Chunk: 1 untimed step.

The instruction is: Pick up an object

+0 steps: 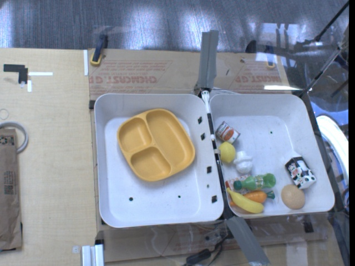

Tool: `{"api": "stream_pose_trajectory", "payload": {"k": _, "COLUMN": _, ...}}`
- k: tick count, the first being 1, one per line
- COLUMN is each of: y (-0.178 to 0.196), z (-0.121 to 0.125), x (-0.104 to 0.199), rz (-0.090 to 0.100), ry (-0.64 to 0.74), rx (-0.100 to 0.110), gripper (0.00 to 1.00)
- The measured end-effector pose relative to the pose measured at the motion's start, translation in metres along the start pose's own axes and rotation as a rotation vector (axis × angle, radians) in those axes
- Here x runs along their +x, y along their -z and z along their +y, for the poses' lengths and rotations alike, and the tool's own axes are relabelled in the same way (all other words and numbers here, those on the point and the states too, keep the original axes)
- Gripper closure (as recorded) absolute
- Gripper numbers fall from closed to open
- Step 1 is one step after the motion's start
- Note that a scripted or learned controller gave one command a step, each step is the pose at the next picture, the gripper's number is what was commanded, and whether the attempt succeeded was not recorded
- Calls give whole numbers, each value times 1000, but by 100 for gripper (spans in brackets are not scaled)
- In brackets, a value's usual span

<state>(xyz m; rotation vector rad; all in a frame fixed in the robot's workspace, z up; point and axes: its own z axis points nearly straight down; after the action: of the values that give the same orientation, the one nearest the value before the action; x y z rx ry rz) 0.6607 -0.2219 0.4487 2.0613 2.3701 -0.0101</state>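
The right bin (288, 107) holds several small items. A red-and-white can (227, 132) lies near its left wall, with a yellow lemon (227, 152) and a small white object (243, 161) just below it. A green bottle (258, 181), an orange carrot (255, 196) and a yellow banana (246, 202) crowd the front left corner. A tan egg-shaped item (293, 197) sits at the front right, and a black-and-white carton (300, 172) lies above it. In the left bin (108, 165) rests a yellow divided plate (156, 144).
Cardboard sheets (138, 71) lie behind both bins. A brown paper bag (9, 187) and a grey ring (21, 134) sit on the wooden bench at the far left. A grey post (208, 60) stands behind the seam between the bins.
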Motion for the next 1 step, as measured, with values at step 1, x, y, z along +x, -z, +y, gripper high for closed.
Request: {"api": "stream_pose_trajectory", "payload": {"k": 1, "y": 7, "z": 2, "x": 1, "rz": -2, "ry": 3, "rx": 3, "gripper": 100}}
